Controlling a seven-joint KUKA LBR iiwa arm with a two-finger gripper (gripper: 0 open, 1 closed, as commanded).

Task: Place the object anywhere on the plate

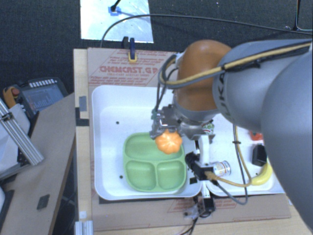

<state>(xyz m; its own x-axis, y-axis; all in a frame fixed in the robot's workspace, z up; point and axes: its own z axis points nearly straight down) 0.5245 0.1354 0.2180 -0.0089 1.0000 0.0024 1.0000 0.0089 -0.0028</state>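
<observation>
A green divided plate [146,168] lies in the left white bin [110,126], toward its front. An orange pumpkin-shaped object [169,142] is at the plate's upper right rim, over the large back compartment. My gripper [165,129] hangs directly above the orange object, under the orange wrist band [200,75]. Its dark fingertips seem to touch the top of the object, but the wrist hides most of them. I cannot tell whether the object rests on the plate or hangs just above it.
The right bin [244,190] holds a yellow banana-like piece [262,176], a small metal can [221,169], a black block [259,154] and an orange-red item [256,136]. The arm covers much of the right bin. A cardboard sheet [122,67] lies behind the bins.
</observation>
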